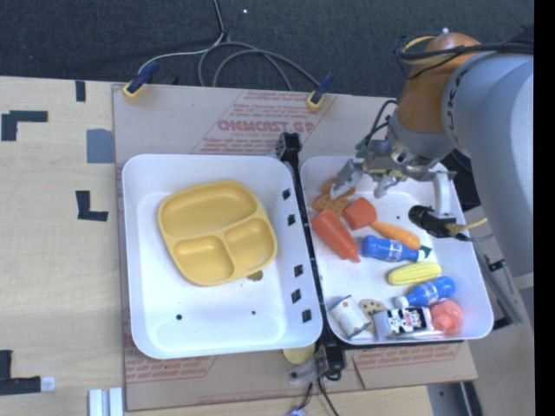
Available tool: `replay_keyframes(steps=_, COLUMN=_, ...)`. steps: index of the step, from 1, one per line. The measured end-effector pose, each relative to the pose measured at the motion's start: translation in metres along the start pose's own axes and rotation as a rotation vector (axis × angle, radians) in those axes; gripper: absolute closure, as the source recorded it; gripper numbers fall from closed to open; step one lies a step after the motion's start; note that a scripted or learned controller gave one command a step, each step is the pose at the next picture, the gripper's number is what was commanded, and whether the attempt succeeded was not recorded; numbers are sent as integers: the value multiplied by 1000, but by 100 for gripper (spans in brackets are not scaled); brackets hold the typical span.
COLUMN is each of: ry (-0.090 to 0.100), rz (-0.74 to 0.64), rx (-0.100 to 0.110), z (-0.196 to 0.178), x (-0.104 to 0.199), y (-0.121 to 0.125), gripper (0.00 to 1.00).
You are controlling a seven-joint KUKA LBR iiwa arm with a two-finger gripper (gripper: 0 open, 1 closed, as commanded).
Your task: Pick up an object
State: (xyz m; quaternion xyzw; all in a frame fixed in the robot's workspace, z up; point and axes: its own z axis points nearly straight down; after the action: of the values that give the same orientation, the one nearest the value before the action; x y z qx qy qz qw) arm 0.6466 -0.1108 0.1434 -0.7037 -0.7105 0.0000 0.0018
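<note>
Gripper (pixel 364 173) hangs over upper part of right bin (pixel 482 295), fingers spread, nothing between them. Nearest target: orange block (pixel 360 212) just below, carrot-shaped piece (pixel 335 235) touching it. I'd descend straight, centre on the block, avoid nudging neighbours.

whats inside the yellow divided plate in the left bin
The yellow three-compartment plastic plate in the left white bin shows nothing in its compartments. A small dark bit pokes out under its lower right edge; whatever else lies beneath is covered.
</note>
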Motion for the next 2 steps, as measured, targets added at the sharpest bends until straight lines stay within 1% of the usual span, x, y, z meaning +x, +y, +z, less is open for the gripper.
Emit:
replay_keyframes(steps=1, ry=-5, rz=6, rx=-3, z=61, x=12, y=23, gripper=0)
replay_keyframes(steps=2, ry=-1, rz=9, rx=15, z=50, x=11, y=19, gripper=100)
